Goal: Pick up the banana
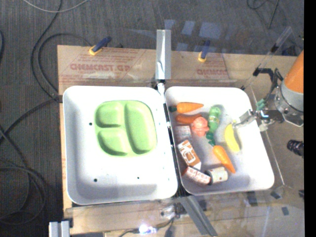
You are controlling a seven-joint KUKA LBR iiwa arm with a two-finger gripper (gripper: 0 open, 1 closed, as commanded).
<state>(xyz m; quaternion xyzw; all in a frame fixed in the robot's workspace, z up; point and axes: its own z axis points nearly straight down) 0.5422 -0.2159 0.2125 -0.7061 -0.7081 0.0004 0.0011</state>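
Observation:
The banana (231, 138) is small and yellow. It lies lengthwise in the right bin (257, 177), near that bin's right wall. My gripper (251, 118) hangs at the right rim of this bin, just up and to the right of the banana's far end. Nothing shows in its grasp. The grey arm with its orange band (296, 78) comes in from the right edge of the view.
Around the banana lie an orange carrot (223, 158), a green bottle (214, 116), a pink fruit (199, 125), another carrot (189, 106), small boxes (188, 152) and a can (217, 175). The left bin (79, 181) holds a green divided plate (126, 127).

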